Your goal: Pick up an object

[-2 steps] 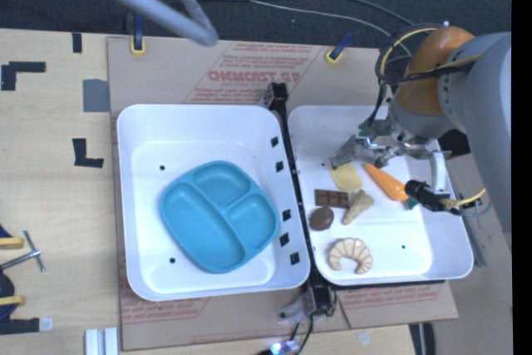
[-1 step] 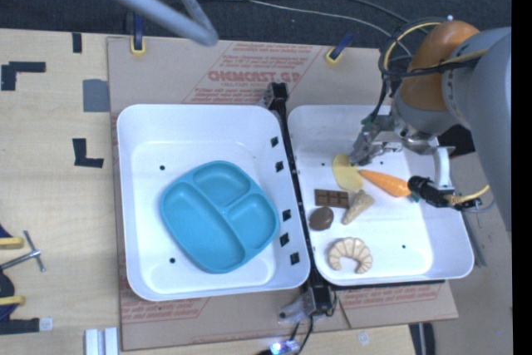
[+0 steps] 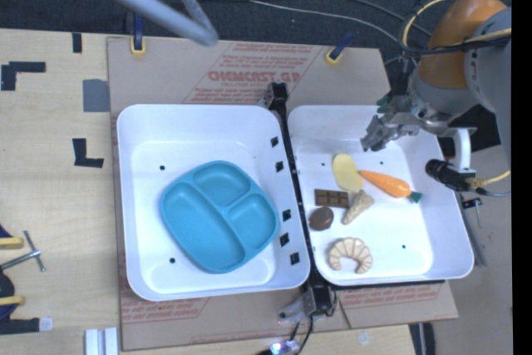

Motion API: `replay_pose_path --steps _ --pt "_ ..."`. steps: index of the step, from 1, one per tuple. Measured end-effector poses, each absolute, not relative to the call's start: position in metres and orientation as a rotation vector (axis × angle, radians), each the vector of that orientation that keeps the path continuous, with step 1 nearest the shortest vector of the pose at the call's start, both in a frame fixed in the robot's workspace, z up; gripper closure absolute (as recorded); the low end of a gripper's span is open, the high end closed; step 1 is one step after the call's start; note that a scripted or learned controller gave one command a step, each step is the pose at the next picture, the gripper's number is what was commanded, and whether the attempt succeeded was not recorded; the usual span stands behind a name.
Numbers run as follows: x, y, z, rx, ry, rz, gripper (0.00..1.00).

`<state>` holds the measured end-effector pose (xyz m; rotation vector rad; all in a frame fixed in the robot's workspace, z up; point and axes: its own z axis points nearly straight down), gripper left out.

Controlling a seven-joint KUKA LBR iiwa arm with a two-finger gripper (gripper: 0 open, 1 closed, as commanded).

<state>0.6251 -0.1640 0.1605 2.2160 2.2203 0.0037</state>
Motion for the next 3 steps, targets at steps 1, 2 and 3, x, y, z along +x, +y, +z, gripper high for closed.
replay_pose_path --steps 1,2,3 --pt "0.626 -0.164 0.211 2.217 2.22 0.003 1.0" --pt "0.623 -0.109 0.203 2.217 2.229 -0.002 1.0" --pt "0.628 -0.063 0.208 2.215 2.229 0.001 1.0"
